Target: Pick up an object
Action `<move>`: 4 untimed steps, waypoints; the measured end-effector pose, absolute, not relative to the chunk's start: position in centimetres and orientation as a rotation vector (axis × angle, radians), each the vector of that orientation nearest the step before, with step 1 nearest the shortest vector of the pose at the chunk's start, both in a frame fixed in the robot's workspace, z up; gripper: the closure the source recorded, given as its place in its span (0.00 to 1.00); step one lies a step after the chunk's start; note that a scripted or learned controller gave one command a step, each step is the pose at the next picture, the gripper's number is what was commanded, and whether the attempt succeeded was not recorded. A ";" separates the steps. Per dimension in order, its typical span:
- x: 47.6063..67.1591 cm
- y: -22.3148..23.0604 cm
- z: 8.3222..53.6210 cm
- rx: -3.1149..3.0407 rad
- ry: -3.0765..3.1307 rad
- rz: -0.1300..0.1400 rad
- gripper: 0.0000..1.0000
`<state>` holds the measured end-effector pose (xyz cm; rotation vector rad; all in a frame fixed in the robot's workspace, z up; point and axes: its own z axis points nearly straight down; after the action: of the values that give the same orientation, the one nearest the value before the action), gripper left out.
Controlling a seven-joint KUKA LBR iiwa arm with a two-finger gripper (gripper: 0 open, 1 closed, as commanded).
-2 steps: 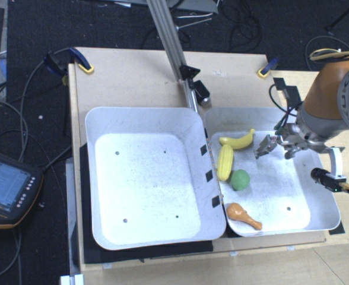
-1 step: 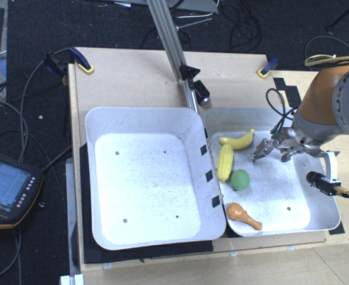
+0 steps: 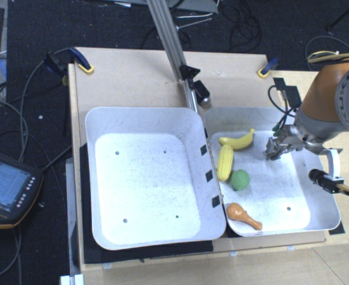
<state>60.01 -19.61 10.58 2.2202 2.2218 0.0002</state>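
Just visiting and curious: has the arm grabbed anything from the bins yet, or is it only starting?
Nothing looks picked up yet. The banana, corn cob, green ball and orange toy all lie in the right bin. The claw hangs over that bin, right of the banana, with nothing visibly in it. Left to do: close on one thing and lift it.

A banana (image 3: 238, 140), corn cob (image 3: 224, 161), green ball (image 3: 240, 180) and orange gourd (image 3: 243, 215) crowd the right bin's (image 3: 293, 218) left side, while its right half and the left bin's (image 3: 145, 183) floor lie open.
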 end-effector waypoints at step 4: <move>61.7 -13.3 25.4 2.216 2.227 0.002 1.00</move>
<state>61.73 -13.27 25.35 2.2163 2.2274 0.0017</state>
